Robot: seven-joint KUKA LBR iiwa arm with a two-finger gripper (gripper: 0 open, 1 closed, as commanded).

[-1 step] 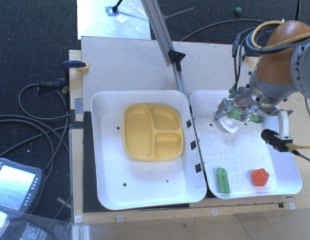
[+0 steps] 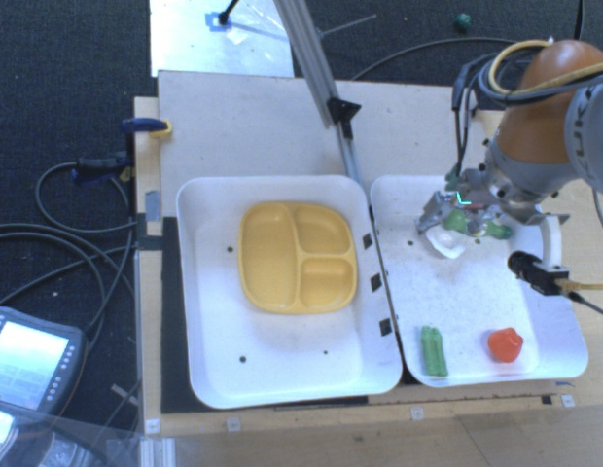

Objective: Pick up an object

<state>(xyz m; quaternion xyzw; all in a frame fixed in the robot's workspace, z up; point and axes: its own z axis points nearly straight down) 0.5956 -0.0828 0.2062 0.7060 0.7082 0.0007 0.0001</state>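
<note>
Gripper (image 2: 455, 217) low over the back part of the right bin (image 2: 404, 261), right above a small heap: something white (image 2: 445, 243) with green pieces (image 2: 459, 222) on top. Impossible to tell how wide the opening is, or whether anything is caught inside; metal parts and the heap blur together here. Arm (image 2: 554, 115) bent over from the right, with cables around the orange part.

Further out in the same bin, near the front edge: a green stick-like piece (image 2: 434, 350) and a red round piece (image 2: 506, 344), well apart from the gripper. In the left bin (image 2: 209, 358), a yellow tray (image 2: 298, 257) with compartments, lying flat.

Probably the grasp step on the heap. Better to come straight down, centred on one piece only, then to close fully before lifting. Risk: to pinch only an edge of the white thing and lose it on the way up. Slow lift, then a check for something really between the tips.
</note>
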